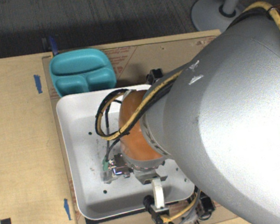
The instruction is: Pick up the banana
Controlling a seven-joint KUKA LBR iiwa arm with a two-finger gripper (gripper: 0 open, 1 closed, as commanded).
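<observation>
Under the bulky grey arm (234,109): right half of shallow white plastic bin (79,145); gripper fingers unreadable.

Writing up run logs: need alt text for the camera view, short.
A large grey robot arm with an orange band reaches down into a shallow white bin, hiding most of its floor. A teal moulded tray sits just beyond the bin on the cardboard-covered bench.

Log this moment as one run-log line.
arm: reaching over white bin | gripper: low in bin | banana: hidden | teal tray: behind bin | grasp: unconfirmed
</observation>
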